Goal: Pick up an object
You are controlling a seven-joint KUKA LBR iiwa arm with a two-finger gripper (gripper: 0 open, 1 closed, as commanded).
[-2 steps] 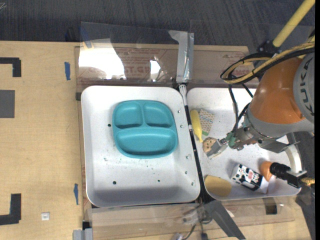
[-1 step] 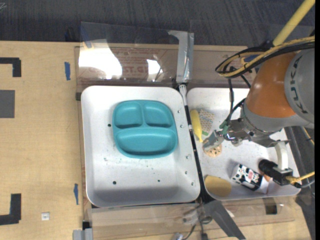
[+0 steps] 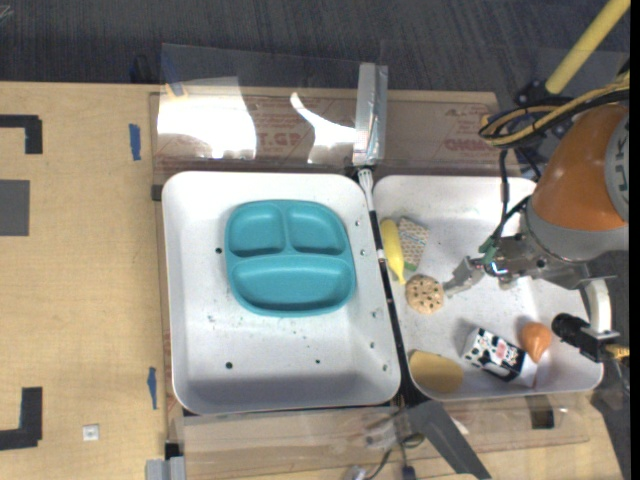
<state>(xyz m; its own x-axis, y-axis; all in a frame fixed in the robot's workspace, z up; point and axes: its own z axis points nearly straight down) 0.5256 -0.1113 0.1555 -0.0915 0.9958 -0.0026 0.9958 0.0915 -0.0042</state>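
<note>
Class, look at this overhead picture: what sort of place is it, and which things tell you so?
Probably a robotics lab bench set up for grasping trials. A robot arm with a claw reaches over two white bins; blue tape marks dot the board, and cables hang nearby.

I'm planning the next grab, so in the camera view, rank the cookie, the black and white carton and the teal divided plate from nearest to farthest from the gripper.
From the gripper, in the right bin:
1. Cookie, just left of its tip.
2. Black and white carton, lower in the same bin.
3. Teal divided plate, across in the left bin.
</note>
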